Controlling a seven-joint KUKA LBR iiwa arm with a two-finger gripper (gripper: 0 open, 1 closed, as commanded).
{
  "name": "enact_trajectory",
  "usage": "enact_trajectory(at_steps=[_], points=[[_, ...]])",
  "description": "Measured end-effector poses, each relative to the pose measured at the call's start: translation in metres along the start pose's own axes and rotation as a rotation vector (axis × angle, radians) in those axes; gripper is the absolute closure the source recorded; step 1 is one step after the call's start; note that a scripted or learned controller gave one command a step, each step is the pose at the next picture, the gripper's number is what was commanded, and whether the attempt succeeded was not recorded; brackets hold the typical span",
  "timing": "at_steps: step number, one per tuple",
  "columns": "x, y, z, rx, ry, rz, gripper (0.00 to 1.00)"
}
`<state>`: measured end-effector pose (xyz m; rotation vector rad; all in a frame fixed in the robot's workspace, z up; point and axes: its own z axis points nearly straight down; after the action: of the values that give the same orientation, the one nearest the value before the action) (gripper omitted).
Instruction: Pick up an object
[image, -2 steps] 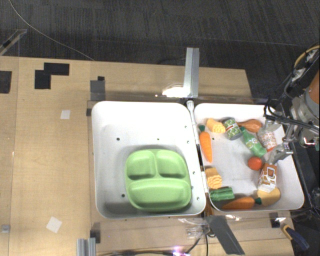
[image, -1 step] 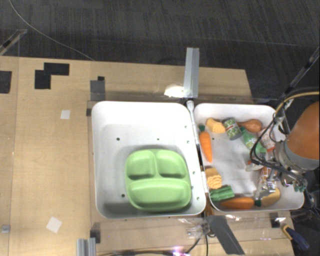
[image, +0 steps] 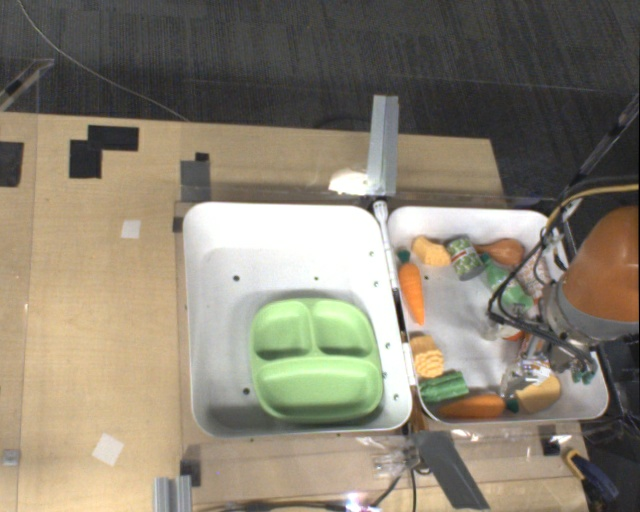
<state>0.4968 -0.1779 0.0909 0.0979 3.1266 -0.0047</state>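
Note:
The right bin (image: 470, 320) holds several toy foods. An orange carrot (image: 411, 290) lies along its left wall. A yellow piece (image: 432, 250), a small green-labelled can (image: 463, 256) and a brown drumstick (image: 502, 250) sit at the back. A ridged yellow piece (image: 427, 352), a green vegetable (image: 443, 386) and an orange sausage shape (image: 472, 406) lie at the front. My gripper (image: 528, 372) reaches down into the bin's right front part, just above a tan piece (image: 541, 394). The arm partly hides a green item (image: 516, 296).
The left bin (image: 220, 300) holds a green divided plate (image: 315, 358). A grey metal post (image: 383, 145) stands behind the wall between the two bins. Cables loop around the arm's orange band (image: 605, 265) at the right.

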Motion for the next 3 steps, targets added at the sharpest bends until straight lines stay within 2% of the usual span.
enact_trajectory(at_steps=[1, 2, 3], points=[[0.003, -0.029, 0.0, 0.003, -0.006, -0.383, 0.0], [-0.01, 0.008, 0.0, 0.003, -0.007, -0.412, 0.0], [-0.004, 0.014, -0.001, 0.005, -0.011, -0.481, 0.0]])
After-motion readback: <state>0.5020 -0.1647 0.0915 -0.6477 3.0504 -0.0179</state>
